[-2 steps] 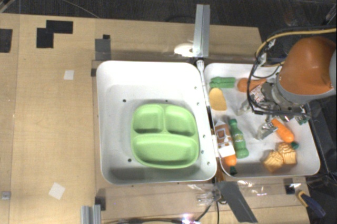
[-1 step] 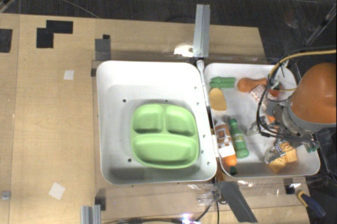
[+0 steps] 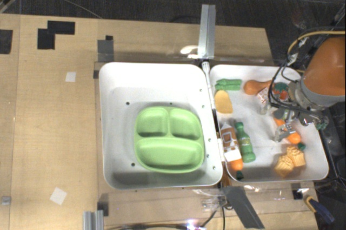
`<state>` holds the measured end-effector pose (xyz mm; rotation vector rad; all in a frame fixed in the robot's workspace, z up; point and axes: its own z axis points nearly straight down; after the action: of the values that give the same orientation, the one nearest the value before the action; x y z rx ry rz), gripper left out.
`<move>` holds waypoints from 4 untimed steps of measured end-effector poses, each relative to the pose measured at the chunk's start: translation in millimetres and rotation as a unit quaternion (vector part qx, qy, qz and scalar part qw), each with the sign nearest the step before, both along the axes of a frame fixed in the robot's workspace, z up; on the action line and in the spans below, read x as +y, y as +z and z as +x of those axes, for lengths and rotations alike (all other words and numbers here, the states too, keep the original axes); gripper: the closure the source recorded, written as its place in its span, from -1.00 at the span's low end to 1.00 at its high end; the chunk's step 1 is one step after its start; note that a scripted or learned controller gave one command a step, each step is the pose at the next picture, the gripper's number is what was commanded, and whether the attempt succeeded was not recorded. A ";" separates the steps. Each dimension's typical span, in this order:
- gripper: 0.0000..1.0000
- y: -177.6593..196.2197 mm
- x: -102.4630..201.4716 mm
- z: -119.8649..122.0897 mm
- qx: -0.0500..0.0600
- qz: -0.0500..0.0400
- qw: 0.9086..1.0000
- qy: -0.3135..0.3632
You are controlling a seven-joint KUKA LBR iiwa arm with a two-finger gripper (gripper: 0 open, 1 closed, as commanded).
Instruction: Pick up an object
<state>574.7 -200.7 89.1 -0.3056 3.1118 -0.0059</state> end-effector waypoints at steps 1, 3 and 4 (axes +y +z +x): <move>-1.00 0.5 -4.7 -28.7 0.000 0.000 1.000 -0.023; -1.00 4.3 -2.0 -64.7 -0.013 -0.005 0.992 0.129; -1.00 0.5 33.0 26.1 -0.001 0.000 0.993 0.114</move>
<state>600.9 -167.7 89.6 -0.6584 3.0546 -0.0047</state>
